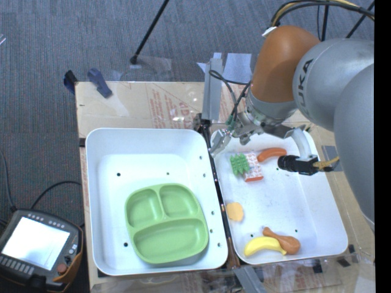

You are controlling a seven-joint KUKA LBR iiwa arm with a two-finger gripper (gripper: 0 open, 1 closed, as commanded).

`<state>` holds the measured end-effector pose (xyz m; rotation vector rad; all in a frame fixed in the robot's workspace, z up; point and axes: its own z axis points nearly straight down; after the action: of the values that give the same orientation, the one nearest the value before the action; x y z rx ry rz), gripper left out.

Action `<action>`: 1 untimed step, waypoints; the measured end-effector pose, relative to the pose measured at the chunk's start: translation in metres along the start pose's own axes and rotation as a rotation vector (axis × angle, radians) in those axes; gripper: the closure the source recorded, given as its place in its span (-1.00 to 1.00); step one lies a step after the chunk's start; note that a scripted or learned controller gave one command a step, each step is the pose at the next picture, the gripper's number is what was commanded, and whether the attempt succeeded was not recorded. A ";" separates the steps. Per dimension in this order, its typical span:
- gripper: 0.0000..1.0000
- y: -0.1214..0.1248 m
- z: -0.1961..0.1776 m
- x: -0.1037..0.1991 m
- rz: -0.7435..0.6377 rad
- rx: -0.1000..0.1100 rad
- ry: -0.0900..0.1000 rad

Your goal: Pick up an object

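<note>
White right bin (317, 224) holds the pickable toys, grouped within the arm's reach | pincer (227, 134) hangs over its top-left corner, just beside the green block (239, 163) | finger spread: cannot tell | green tray (165, 223) sits alone in left bin (110, 163).

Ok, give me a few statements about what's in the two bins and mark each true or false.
1. The green divided plate lies in the left bin. True.
2. The banana sits on the green plate. False: it lies in the right bin, near the front edge.
3. The chicken drumstick touches the banana. True.
4. The sausage lies at the right bin's front edge. False: it lies toward the back, near the claw.
</note>
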<state>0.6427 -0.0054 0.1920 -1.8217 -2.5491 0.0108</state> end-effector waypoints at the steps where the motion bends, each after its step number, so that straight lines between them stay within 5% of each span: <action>1: -1.00 -0.048 0.008 -0.052 -0.156 -0.004 -0.001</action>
<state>0.6138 -0.0705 0.1845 -1.6193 -2.6848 0.0054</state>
